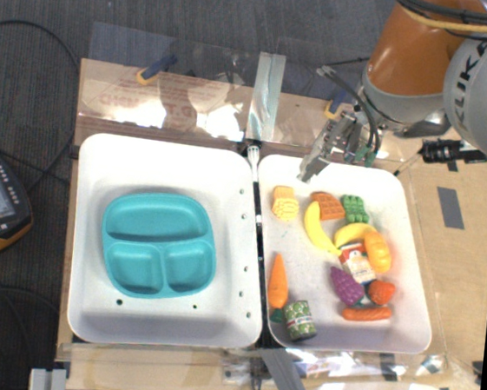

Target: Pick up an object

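The tabletop point(452, 283) carries two shallow white bins side by side, and the grey arm point(434, 54) with its orange band reaches in from the right above the far edge. The left bin point(83, 303) holds a teal divided tray point(159, 243) and nothing to pick. The right bin point(402, 335) holds the toy food: a yellow banana point(315, 228) near the middle, a carrot point(277, 281) along the left wall, a green can point(299, 320) at the near edge, a purple bunch of grapes point(346, 286), a yellow corn piece point(284, 206) at the far left corner, a small brown bread-like piece point(326, 204) just behind the banana, and other pieces crowded to the right. The hand point(315, 166) hangs over the far rim of the right bin, just behind the corn piece, with nothing between its fingers; whether they are spread or closed cannot be told from this angle. By my judgement this is the approach step, no grasp yet made. The next move calls for lowering toward one piece, likely the corn piece or the bread-like piece closest by, with the fingers straddling it clear of the bin wall and of its neighbours.
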Controlling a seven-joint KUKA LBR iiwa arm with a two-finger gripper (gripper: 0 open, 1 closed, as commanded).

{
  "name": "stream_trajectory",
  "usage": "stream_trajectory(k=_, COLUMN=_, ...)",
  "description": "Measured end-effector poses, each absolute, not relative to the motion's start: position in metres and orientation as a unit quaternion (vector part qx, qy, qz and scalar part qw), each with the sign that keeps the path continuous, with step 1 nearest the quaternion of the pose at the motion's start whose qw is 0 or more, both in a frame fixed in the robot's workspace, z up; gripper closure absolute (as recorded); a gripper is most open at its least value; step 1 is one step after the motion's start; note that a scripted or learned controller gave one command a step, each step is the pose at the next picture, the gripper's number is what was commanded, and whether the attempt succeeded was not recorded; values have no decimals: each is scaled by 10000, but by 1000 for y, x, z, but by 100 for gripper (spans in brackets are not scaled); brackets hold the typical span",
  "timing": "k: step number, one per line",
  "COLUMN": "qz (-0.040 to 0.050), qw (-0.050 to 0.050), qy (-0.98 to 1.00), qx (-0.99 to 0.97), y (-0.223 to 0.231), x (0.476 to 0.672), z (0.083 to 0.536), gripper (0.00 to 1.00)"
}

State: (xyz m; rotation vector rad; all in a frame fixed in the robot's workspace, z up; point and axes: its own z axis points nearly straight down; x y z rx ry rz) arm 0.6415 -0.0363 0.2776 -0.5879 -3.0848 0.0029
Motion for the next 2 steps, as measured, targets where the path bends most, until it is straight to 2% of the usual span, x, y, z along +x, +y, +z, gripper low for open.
stream_trajectory(k=1, qz=1, qw=-20, qy=-9926, qx=-1211, y=-97, x=623, z=95, gripper=100)
stream_trajectory(k=2, qz=-5, qw=-24, qy=-9880, qx=-1544, y=-30, x=622, z=217, gripper=100)
